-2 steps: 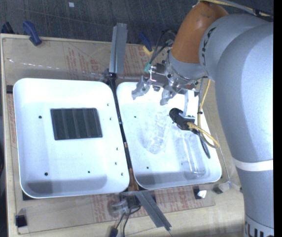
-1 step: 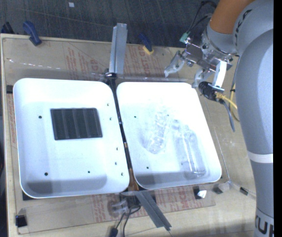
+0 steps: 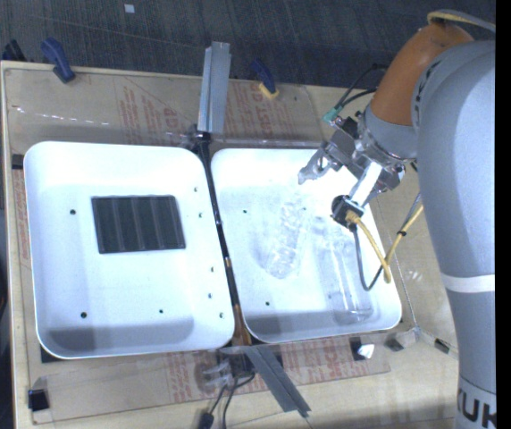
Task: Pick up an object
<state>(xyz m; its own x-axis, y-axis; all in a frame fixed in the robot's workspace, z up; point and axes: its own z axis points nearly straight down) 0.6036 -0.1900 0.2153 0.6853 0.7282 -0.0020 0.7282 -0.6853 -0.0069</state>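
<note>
My gripper [image 3: 316,168] hangs over the far part of the right bin [image 3: 238,186], reaching in from the right. Below and left of it a clear, crumpled plastic bottle [image 3: 282,239] lies in the middle of that bin. A second clear item, long and tube-like [image 3: 345,280], lies nearer the bin's right front corner. Both are faint against the white floor. A dark grey ribbed rectangular slab [image 3: 138,223] lies flat in the left bin [image 3: 41,266]. I see nothing held at the gripper.
A grey metal bar [image 3: 213,88] stands at the back between the two bins, and another [image 3: 273,378] at the front. Blue clamps [image 3: 57,61] grip the bench's far edge. The arm's grey body [image 3: 456,195] fills the right side.
</note>
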